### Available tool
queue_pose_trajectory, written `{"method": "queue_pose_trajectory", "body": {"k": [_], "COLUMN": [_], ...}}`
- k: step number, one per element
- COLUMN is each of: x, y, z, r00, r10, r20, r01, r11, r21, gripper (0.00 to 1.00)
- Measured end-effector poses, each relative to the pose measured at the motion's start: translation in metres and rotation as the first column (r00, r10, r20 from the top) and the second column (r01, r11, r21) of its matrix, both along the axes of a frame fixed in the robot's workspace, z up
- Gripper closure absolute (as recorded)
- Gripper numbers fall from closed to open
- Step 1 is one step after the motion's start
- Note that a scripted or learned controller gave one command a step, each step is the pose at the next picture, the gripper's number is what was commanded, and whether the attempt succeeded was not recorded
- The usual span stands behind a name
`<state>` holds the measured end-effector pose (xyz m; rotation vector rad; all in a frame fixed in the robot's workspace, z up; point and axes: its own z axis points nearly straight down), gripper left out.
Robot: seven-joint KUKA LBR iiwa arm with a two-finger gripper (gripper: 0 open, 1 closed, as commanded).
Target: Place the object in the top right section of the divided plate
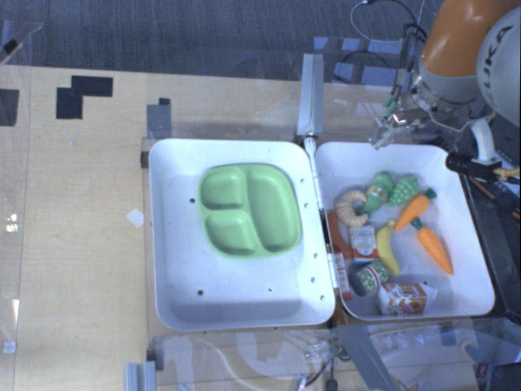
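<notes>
The object is not picked out yet: the candidates are all piled in the right bin (480, 287), among them two carrots (433, 247), a banana (387, 249), a green leafy piece (403, 190), a ring-shaped shrimp-like toy (352, 205), a small can (370, 277) and a little carton (404, 299). Nothing from that heap sits on the divided plate (247, 208), which lies green and bare in the left bin (175, 300), its top right section being the long compartment on the side nearest the toys. Now the tool (393, 125): it hangs over the back rim of the right bin, above and behind the pile, and at this slant I cannot tell how it is set, though no toy can be seen in it. So here is the geometry that matters: the toys lie forward of the tool, toward the near edge of the bench (81, 243), and the plate lies well off to the left across the divider between bins. The larger carrot's long axis runs diagonally, tip toward the near right corner. My read: a grasp comes first, then a leftward carry.
</notes>
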<state>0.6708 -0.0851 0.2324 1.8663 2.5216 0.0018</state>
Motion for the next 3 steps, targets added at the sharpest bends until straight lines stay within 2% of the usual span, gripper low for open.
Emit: {"method": "queue_pose_trajectory", "body": {"k": [1,2,3], "x": [0.000,0.000,0.000], "y": [0.000,-0.021,-0.020], "z": [0.000,0.122,0.121], "r00": [1.000,0.998,0.998], "r10": [0.000,-0.061,-0.061], "r20": [0.000,0.003,0.001], "r01": [0.000,0.061,0.061], "r11": [1.000,0.998,0.998], "r21": [0.000,0.001,0.001], "gripper": [0.00,0.00,0.00]}}
